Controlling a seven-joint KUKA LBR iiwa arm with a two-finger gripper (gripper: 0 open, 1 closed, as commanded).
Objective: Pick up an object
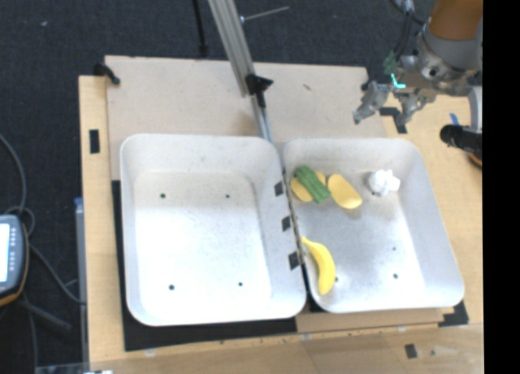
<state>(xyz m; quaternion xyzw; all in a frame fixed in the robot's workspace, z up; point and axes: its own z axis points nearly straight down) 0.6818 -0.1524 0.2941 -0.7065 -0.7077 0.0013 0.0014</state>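
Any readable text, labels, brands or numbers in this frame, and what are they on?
None can be read.
The device at the left edge has a screen, too small and blurred to read.
The bins, banana and gripper carry no visible print.

Four things for me to choose from, all in the right bin (pixel 422 202). Up near the far left corner there's a green piece (pixel 312 184), long and slanted, lying across a pale yellow slice (pixel 301 192) that peeks out under it. Just beside those, a yellow oval lump (pixel 344 192), tilted. A little further right, apart from it, a small white crumpled ball (pixel 383 182). And down along the left wall, a banana (pixel 319 263), curved, lying flat.
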